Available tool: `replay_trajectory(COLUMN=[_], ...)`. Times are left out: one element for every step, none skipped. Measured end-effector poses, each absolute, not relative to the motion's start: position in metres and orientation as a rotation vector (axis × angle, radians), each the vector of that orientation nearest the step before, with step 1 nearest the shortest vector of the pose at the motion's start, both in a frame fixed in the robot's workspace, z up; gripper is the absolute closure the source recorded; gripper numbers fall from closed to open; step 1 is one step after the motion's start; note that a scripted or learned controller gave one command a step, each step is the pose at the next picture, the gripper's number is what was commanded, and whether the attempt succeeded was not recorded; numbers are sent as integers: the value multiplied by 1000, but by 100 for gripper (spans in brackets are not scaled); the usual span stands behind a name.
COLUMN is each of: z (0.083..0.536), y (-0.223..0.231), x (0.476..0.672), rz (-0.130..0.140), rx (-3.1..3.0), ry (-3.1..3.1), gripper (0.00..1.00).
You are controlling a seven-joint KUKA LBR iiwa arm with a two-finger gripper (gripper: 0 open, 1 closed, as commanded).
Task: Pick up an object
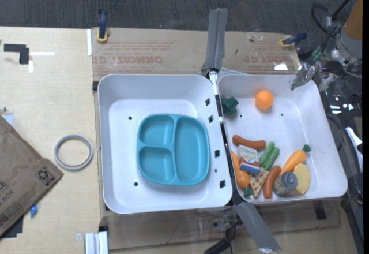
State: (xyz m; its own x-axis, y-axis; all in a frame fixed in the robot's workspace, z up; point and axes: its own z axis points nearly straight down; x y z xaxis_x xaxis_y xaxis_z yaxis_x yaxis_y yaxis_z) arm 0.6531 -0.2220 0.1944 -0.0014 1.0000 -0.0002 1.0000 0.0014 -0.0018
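Pincer: you find the gripper (304, 75) at the far right corner of the right bin (316, 109), hanging over its rim; whether it is parted or closed you cannot tell, and nothing shows in its hold.
Arm: just behind the pincer, to its right, you see the grey arm (353, 39) with dark cables around it.
Nearest thing: the orange ball (264, 99) lies left of the pincer and a little nearer you, alone on the bin floor, apart from the pincer.
Next out: a dark green piece (229, 105) sits further left, against the bin's left wall.
Heap: well below the pincer, toward the near edge of the same bin, you have a crowded pile of toy food: a sausage (249, 142), a green pod (268, 155), a carrot (295, 158), a pizza slice (257, 183), a yellowish round piece (302, 178), all touching or overlapping.
Left bin: across the divider, far left of the pincer, the left bin (115, 131) holds a teal tray (173, 149) with three compartments.
Bench: furthest left, you see a tape ring (73, 151) and a brown cardboard box (20, 172).
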Motion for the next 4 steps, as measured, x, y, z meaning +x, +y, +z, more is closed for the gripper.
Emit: replay_trajectory(z=[108,117,94,93], y=[-173,-131,-105,-131], x=[659,647,657,659], rz=[-1,14,6,0], rx=[-2225,-2310,-2298,-2246], ry=[-2223,-2163,-2157,-2202], gripper=[0,0,0,0])
